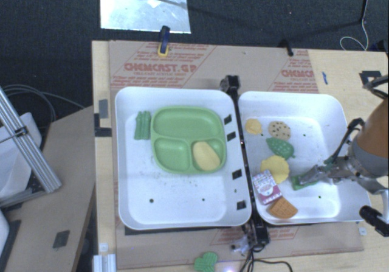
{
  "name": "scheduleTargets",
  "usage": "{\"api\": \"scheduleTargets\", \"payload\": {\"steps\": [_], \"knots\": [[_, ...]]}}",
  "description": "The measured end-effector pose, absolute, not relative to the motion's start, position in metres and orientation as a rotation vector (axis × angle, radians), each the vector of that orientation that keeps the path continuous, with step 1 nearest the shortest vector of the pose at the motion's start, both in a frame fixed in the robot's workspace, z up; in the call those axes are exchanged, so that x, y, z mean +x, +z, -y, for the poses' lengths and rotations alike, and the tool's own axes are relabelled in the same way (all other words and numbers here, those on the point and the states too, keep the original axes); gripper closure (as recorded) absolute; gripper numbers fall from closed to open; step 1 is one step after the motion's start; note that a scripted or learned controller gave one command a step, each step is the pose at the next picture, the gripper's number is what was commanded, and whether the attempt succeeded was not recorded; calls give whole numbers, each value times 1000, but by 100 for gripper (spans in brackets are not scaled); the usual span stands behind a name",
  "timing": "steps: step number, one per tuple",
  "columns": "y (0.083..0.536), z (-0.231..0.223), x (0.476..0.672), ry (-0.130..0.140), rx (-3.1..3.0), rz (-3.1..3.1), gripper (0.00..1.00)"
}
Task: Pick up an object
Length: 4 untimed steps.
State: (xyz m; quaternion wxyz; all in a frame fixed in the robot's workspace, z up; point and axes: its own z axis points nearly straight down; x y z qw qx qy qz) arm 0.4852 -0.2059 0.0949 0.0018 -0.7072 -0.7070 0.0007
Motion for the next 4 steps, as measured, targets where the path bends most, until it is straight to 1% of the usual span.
{"api": "scheduleTargets", "payload": {"steps": [1, 2, 4], "knots": [[199, 208, 489, -8, -2225, 2235, 0], [89, 206, 487, -4, -2224, 2222, 0], [87, 207, 488, -7, -2223, 2224, 0]]}}
